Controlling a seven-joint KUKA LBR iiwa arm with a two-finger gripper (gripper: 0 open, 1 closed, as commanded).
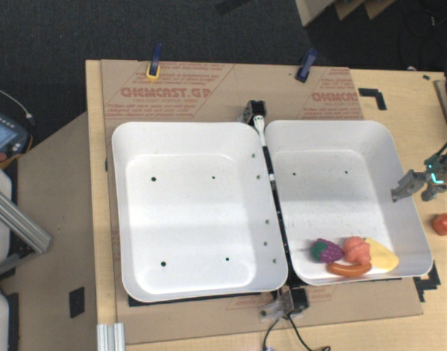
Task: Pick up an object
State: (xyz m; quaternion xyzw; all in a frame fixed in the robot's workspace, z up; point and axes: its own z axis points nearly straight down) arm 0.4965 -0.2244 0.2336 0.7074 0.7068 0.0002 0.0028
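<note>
— Toys first: what sat closest to the camera?

— Four toys huddled in the right bin's [388, 148] near right corner. Purple grapes [327, 251] lay leftmost, a red-orange lumpy piece [358, 249] just beside them, and a yellow piece [384, 257] at the right end, close to the bin's rim. An orange sausage shape [349, 269] lay along the near wall, touching the others from below.

— And the left bin [124, 196]?

— It showed bare white floor with four small dark dots. Both bins sat side by side on a brown cardboard sheet [208, 86] printed with red lettering, which covered the worktop [91, 218]. Two blue clips [154, 63] pinned the sheet at its far edge.

— Where was the gripper [419, 184]?

— At the right bin's right rim, about halfway along it, well apart from the toys. A small green light glowed on it. Its grey fingers [404, 186] pointed toward the bin, but I couldn't tell whether they were spread or pressed together; nothing was visibly between them.

— Anything else?

— A small orange object [441, 224] lay on the worktop near its right edge, outside the bin.
</note>
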